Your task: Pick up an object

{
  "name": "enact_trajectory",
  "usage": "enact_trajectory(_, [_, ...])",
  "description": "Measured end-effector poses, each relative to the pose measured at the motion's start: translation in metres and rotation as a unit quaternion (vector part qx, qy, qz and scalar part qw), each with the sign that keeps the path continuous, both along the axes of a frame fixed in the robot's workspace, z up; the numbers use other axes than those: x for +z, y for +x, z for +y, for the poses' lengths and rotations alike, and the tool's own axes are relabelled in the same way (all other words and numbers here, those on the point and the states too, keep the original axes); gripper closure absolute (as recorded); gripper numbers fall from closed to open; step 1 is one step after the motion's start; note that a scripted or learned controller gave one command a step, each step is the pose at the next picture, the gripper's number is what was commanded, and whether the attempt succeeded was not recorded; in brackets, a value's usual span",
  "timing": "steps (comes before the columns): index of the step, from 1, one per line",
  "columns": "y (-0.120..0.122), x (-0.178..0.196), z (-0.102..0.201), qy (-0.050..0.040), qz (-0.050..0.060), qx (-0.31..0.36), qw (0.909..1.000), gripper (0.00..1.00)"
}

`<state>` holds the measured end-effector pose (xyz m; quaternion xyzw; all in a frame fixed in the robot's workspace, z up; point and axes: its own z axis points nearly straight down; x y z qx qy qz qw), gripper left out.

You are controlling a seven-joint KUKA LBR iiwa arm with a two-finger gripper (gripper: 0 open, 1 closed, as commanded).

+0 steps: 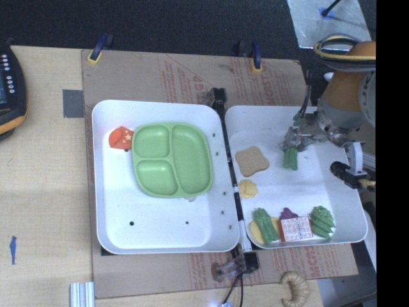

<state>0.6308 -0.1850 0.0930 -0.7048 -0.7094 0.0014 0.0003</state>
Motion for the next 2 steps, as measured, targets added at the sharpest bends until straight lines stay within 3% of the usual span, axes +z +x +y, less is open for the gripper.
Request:
enact_trajectory(1, [-0.012,0.025,0.071,0.0020,0.001,0.002,1.0000,1.00])
enact_trajectory(2, [-0.034,0.114,0.155,0.0025,-0.003,0.003,1.0000,1.00])
